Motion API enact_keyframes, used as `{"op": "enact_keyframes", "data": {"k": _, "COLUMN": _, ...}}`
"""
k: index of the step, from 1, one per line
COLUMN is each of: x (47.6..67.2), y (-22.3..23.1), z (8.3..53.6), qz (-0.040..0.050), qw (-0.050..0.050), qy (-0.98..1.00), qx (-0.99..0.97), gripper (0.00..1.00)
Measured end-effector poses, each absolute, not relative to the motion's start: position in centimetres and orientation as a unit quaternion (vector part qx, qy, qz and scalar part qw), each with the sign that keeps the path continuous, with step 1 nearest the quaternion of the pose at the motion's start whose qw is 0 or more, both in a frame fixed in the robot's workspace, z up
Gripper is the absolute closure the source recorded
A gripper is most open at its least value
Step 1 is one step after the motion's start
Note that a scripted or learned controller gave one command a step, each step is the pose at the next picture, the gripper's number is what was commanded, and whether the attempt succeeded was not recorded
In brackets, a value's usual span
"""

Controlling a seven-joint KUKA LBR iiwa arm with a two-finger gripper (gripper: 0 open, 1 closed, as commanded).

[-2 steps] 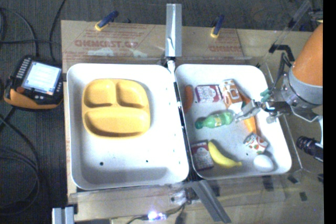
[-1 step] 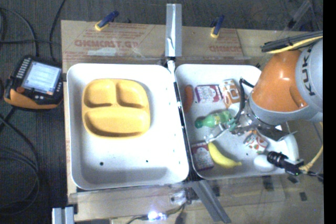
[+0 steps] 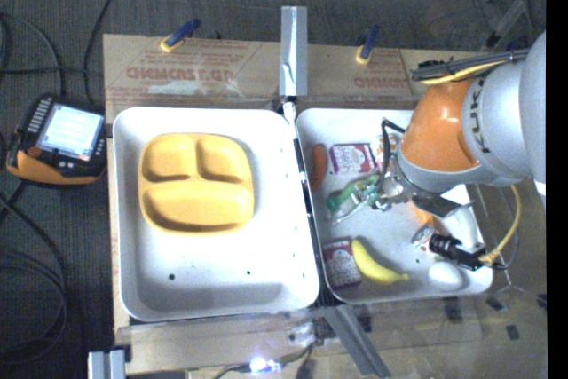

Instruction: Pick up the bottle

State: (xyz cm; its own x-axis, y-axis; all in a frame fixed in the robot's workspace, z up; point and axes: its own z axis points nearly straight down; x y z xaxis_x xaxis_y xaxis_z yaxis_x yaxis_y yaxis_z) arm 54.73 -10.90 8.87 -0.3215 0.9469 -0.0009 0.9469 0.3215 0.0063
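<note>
Arm over the right bin (image 3: 311, 217)
The gripper (image 3: 383, 195) sits right at the green bottle (image 3: 348, 193) mid-bin (can't tell its state), banana (image 3: 377, 262) toward the front edge, yellow tray (image 3: 198, 182) in the left bin (image 3: 124, 280).

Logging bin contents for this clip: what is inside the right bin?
The right bin holds a banana, a green bottle, a pink packet, an orange carrot-like piece and a dark red packet. The arm covers its right part.
</note>
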Motion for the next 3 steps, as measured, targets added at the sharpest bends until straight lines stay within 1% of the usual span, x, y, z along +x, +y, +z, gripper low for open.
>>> {"op": "enact_keyframes", "data": {"k": 1, "x": 58.9, "y": -10.7, "z": 19.8, "qz": -0.0012, "qw": -0.002, "qy": 0.818, "qx": 0.576, "gripper": 0.0}}
{"op": "enact_keyframes", "data": {"k": 2, "x": 50.1, "y": -11.0, "z": 15.0, "qz": -0.0007, "qw": -0.004, "qy": 0.834, "qx": 0.552, "gripper": 0.0}}
{"op": "enact_keyframes", "data": {"k": 3, "x": 51.6, "y": -11.2, "z": 12.5, "qz": -0.0004, "qw": -0.004, "qy": 0.786, "qx": 0.618, "gripper": 0.0}}
